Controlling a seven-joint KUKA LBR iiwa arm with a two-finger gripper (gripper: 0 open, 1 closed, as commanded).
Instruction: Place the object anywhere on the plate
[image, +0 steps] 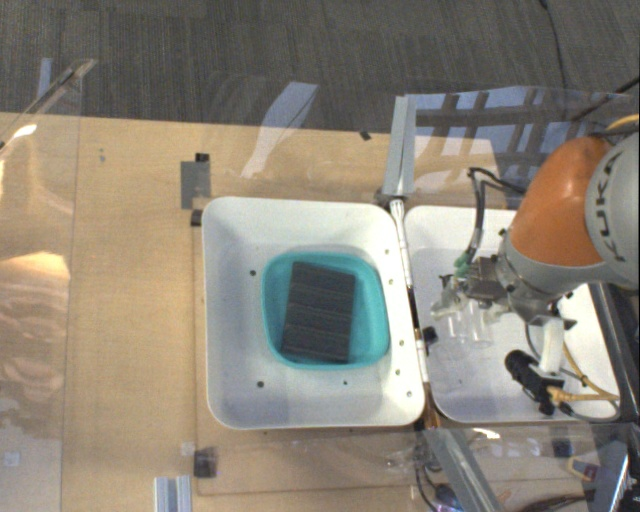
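Dark ridged block (319, 312) on teal plate (372, 330) (left bin).

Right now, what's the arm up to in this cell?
A dark ridged block lies on the teal plate in the left bin, so the object looks already placed. The KUKA arm is over the right bin, with its gripper apart from the plate and nothing visibly between its fingers. Whether the gripper is open or shut is too blurred to tell.
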